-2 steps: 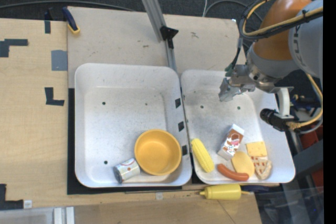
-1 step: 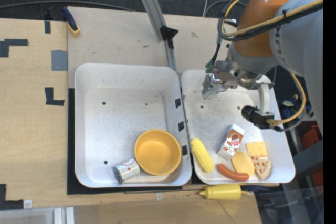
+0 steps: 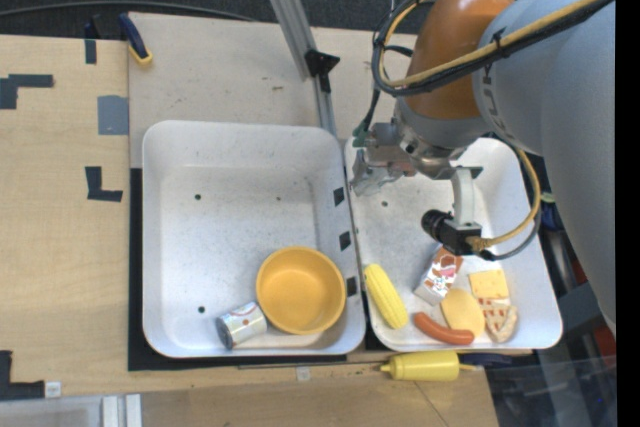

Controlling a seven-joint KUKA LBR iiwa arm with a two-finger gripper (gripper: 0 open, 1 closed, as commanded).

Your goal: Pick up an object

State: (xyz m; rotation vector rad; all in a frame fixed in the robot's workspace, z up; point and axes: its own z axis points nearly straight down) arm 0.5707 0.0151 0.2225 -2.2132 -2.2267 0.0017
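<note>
Nothing is picked yet. The gripper [image 3: 372,170] hangs over the right bin's [image 3: 400,225] far left; its grasp state can't be told. The corn [image 3: 385,295] lies near.

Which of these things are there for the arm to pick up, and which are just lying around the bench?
To pick: corn cob, sausage, cheese wedge, small carton, yellow bowl, tin can.

Lying about: mustard bottle on the bench, yellow-tipped clamp.
</note>
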